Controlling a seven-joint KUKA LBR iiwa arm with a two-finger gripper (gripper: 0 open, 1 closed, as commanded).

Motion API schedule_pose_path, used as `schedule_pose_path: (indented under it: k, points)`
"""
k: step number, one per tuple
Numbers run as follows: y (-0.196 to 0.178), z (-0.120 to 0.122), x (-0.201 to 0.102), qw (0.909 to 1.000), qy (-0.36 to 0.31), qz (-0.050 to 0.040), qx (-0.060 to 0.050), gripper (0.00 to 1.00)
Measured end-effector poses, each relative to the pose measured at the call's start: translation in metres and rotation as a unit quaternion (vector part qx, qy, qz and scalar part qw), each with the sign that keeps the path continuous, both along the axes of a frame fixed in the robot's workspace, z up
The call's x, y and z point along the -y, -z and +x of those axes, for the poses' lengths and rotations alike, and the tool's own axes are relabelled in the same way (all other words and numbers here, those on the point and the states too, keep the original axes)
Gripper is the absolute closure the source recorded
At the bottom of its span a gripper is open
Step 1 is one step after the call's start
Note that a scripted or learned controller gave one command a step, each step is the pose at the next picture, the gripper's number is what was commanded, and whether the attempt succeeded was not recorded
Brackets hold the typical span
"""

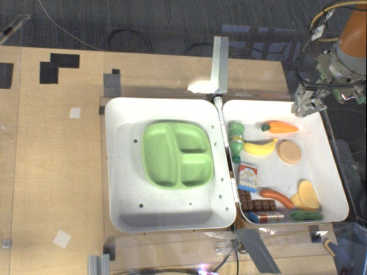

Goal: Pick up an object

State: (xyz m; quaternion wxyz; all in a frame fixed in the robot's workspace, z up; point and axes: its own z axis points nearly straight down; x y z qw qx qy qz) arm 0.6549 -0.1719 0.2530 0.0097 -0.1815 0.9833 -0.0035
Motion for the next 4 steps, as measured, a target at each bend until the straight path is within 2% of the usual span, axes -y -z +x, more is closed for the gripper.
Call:
schedule_pose_path:
  k: [1, 2, 3, 4]
  points:
    - [0.020, 0.016, 0.034, 0.9898, -0.142, -0.0007, -0.005, 1.00]
    - [-0.027, 0.016, 0.033, 0.9728, -0.232, -0.0027, -0.003, 1.00]
    - [0.045, -0.003, 0.032, 0.9010, -0.434, -0.0032, -0.006, 1.00]
    - [0.043, -0.002, 0.032, 0.9012, -0.433, -0.0045, -0.005, 0.00]
